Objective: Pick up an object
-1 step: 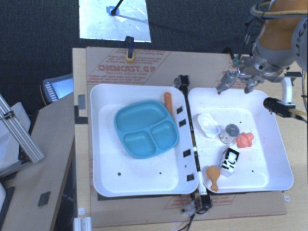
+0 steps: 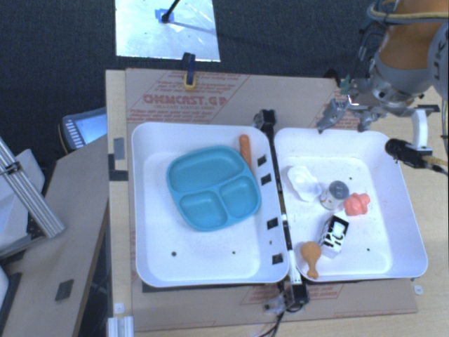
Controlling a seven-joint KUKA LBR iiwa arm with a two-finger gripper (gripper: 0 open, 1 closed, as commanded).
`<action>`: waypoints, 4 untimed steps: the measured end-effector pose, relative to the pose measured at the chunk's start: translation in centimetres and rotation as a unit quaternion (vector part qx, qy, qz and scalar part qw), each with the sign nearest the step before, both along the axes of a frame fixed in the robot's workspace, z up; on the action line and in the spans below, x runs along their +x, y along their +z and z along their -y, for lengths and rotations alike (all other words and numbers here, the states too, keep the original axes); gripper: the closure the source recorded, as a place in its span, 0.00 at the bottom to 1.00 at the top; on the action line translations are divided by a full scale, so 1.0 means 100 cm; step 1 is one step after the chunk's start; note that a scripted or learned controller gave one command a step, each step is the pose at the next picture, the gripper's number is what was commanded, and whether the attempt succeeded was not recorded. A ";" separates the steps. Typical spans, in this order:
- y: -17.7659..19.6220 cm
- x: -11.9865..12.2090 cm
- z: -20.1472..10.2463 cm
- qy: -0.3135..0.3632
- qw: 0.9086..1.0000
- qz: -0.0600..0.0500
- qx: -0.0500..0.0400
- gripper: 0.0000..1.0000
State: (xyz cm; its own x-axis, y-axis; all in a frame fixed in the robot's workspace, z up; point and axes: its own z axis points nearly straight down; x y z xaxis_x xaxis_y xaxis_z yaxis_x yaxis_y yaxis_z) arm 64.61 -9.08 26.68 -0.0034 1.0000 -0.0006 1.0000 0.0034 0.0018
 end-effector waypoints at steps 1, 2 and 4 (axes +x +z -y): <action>-0.044 -0.001 0.007 -0.001 1.000 -0.002 0.000 0.00; -0.090 0.003 0.015 -0.001 1.000 -0.001 0.000 0.00; -0.135 0.012 0.013 0.000 1.000 0.002 0.000 1.00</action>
State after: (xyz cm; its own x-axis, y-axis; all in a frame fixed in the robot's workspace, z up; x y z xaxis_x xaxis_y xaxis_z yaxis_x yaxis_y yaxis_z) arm 65.78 -10.43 13.20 -0.0042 1.0000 -0.0013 1.0000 0.0042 0.0053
